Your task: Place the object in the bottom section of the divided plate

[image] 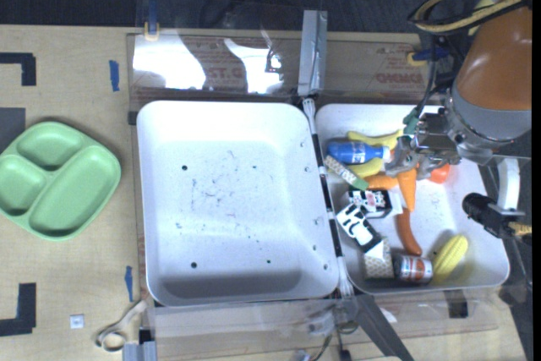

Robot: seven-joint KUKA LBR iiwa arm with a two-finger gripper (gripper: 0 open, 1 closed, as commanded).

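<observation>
Centrally over the right bin, the gripper hangs at the end of the grey arm, whose orange band sits just above the wrist at the right of the view; whether the gripper is apart, together or clamped on anything cannot be told, since its tip is lost among metal parts and clutter. Directly beneath and beside the tip lies a heap of small objects: a blue bottle lying on its side, a yellow banana just above it, and an orange carrot-like piece running downward from the gripper's position. Left of the carrot rest two black-and-white items, touching one another near the divider between the bins. Toward the near edge of the right bin lie a small can with a red label and, just beside it, a yellow corn cob. A small orange-red object shows at the gripper's right. Which of these is the task's object cannot be determined. The left bin adjoins the right one. Well apart from both bins, at the far left on the wooden bench, sits the green divided plate, with two small sections above and one large section below.
</observation>
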